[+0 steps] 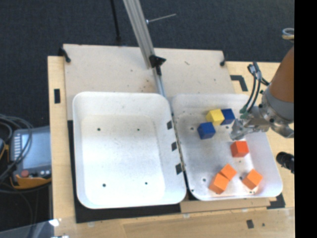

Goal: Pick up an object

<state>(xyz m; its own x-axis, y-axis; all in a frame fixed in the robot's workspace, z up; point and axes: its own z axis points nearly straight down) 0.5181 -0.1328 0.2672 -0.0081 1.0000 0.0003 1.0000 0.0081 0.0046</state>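
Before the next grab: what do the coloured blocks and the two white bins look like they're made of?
The blocks, such as the yellow block and the red block, look like painted wood or solid plastic: flat matte colour, crisp edges, no shine. Which one, I can't tell. The right bin and left bin look like thin moulded plastic: rounded corners, smooth white surface, speckled with dark scuffs.

**Six small blocks in the right bin**

A yellow cube [215,115] sits near the right bin's [198,182] far edge, touching a blue cube [228,115] on its right. Another blue cube [206,130] lies just nearer, toward the bin's left wall. A red-orange cube [239,148] rests mid-bin toward the right wall. Two orange blocks [223,178] touch near the front edge, tilted; a third orange block [252,179] lies by the front right corner.
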